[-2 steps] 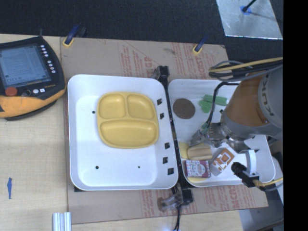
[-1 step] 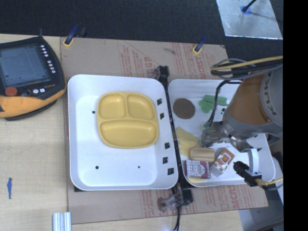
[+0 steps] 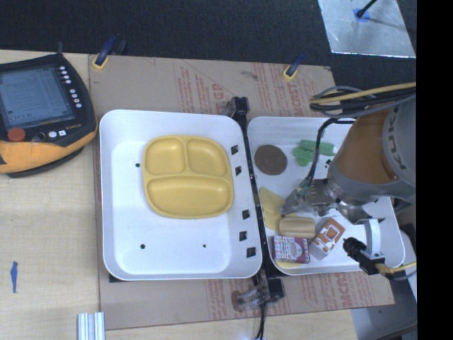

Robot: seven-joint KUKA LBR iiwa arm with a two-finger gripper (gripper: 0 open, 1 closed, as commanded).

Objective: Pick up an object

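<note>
The right bin [image 3: 283, 127] holds several small objects: a brown round disc [image 3: 270, 159], a green piece [image 3: 310, 151], a pale yellow wedge [image 3: 270, 202], a tan bread-like roll [image 3: 296, 226], a red-and-white packet [image 3: 291, 248] and an orange-and-white carton [image 3: 328, 236]. My gripper [image 3: 298, 200] reaches down into this bin from the right, low over the yellow wedge and the roll. Its fingertips are dark and small, and nothing is visibly held between them.
The left bin [image 3: 120, 211] contains a yellow divided plate [image 3: 188, 176]. A teach pendant [image 3: 41, 112] lies at the far left on the bench. Black clips line the shared wall between the bins [image 3: 248, 204]. Cables [image 3: 354, 94] run behind the arm.
</note>
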